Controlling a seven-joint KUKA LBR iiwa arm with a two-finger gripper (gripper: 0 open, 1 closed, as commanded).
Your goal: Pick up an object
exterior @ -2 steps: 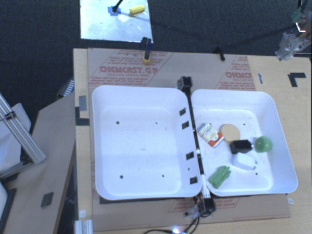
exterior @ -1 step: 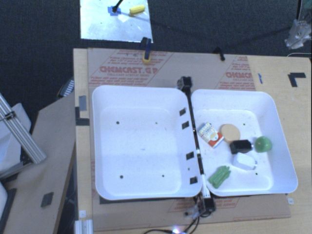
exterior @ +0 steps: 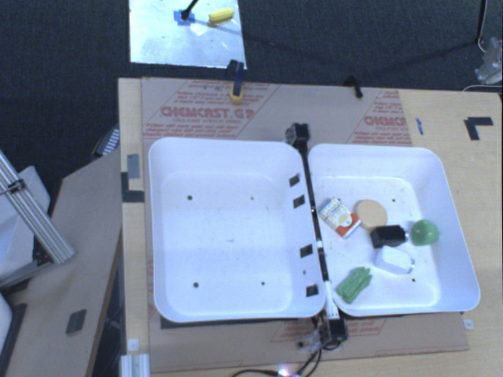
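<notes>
green toy (exterior: 354,283) lies in right bin (exterior: 449,210) near white block (exterior: 394,261), black block (exterior: 388,235), green ball (exterior: 424,232); claw state: cannot tell.

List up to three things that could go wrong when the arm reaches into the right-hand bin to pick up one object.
1. The black block touches the tan disc and the white piece, so a grasp may catch or knock a neighbour.
2. The white piece blends with the right bin and could be mislocated.
3. The green ball could roll away when touched.
</notes>
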